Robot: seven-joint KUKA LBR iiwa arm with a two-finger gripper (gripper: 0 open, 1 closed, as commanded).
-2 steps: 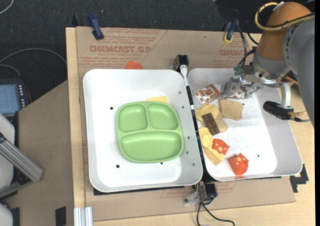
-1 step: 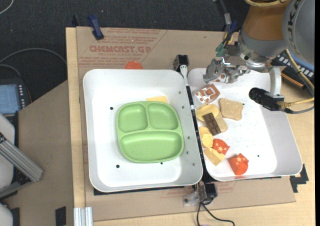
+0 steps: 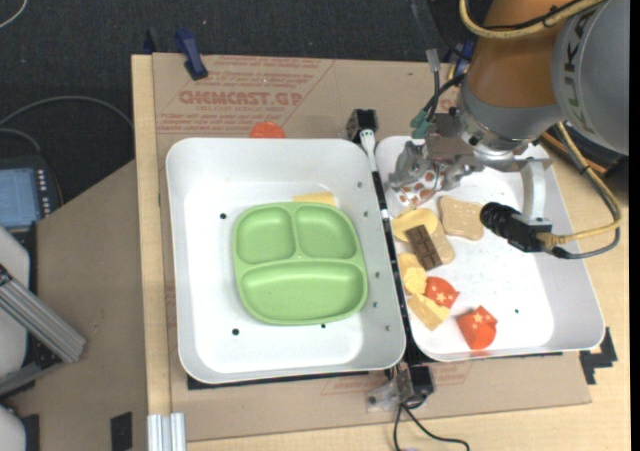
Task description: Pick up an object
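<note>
From above, the arm (image 3: 545,34) reached in from the right over the far end of the right bin (image 3: 560,324). Its gripper (image 3: 428,171) hung low beside the wall between the bins; whether it was open or held anything could not be told. Just near of it lay a pile of toy food (image 3: 432,257). The left bin (image 3: 195,239) held a green divided plate (image 3: 298,262).

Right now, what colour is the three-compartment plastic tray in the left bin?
Light green, in the camera view.
</note>
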